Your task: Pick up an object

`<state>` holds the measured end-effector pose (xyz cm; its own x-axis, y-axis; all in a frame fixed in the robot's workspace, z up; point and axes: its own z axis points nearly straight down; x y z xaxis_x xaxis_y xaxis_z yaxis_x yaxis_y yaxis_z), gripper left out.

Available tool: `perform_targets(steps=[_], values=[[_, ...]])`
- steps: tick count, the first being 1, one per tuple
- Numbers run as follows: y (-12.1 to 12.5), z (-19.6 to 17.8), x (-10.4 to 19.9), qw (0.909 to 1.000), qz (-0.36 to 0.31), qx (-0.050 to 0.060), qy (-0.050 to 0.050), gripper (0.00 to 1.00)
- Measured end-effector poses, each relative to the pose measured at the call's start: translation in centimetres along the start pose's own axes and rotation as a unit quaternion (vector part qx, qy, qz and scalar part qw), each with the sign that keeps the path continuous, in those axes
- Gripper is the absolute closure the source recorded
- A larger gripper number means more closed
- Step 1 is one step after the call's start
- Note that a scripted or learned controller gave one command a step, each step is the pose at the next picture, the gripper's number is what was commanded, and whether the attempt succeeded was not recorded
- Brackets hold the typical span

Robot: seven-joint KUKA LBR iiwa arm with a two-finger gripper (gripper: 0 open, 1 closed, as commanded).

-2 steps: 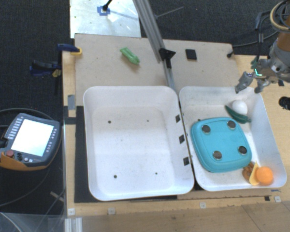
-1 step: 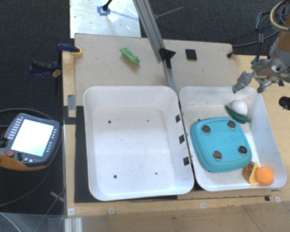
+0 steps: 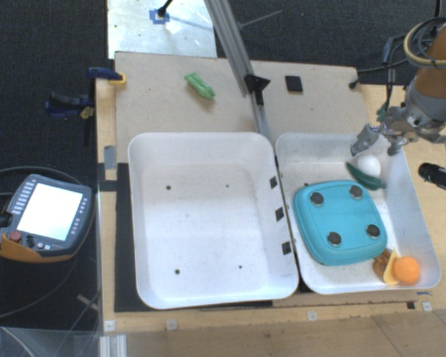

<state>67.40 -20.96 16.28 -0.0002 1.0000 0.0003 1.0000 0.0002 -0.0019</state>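
A grey KUKA arm reaches in over the table's right edge, its gripper (image 3: 377, 136) poised above the far end of the right-hand bin (image 3: 424, 222), fingers spread apart with nothing between them. Just below the gripper, toward the table's near edge, a small white ball (image 3: 369, 165) rests beside a dark green strip (image 3: 364, 176), touching or nearly touching it, which makes the ball the likeliest candidate for the pick. A short straight descent looks like the coming move, since the ball lies almost directly under the fingertips, slightly to the near side. A turquoise square lid (image 3: 340, 223) with four round studs takes up the bin's middle, and an orange ball (image 3: 406, 270) sits with a brown object (image 3: 381, 263) in the near right corner. The left-hand bin (image 3: 145, 199) holds no objects; a green item (image 3: 199, 85) lies on the table's far side.
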Motion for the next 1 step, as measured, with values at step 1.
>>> perform_targets(steps=[1], values=[[0.42,4.29,0.25,1.0000,0.000,0.000,0.000,0.00]])
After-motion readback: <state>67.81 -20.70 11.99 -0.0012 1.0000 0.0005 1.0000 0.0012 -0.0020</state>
